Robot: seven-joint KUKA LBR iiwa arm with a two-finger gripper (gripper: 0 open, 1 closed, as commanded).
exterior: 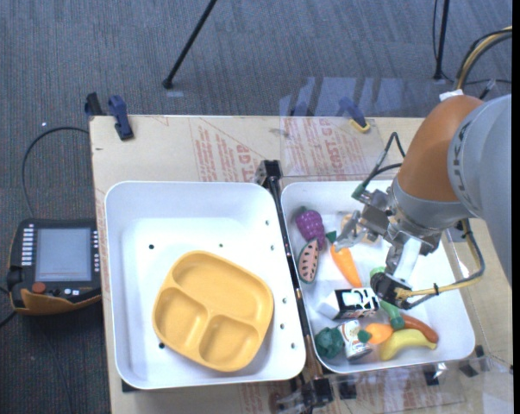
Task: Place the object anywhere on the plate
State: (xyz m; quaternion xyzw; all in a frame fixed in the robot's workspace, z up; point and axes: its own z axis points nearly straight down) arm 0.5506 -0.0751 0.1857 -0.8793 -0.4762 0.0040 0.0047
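Yellow plate (213, 310) lengthwise toward lower right; gripper (360, 299) over right bin (463, 317), grip state unclear.

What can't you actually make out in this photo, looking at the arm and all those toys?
- Gripper: the jaws' state, blocked by the arm's wrist and a black-and-white block.
- Toy pile in the right bin: overlapping pieces, too small to identify.
- Plate: fully visible.

Dark grey carpet floor (242, 50) around a plywood-topped desk (208, 145), tripod legs (195, 37) standing behind it, a teach pendant (57, 261) with cable lying at left.
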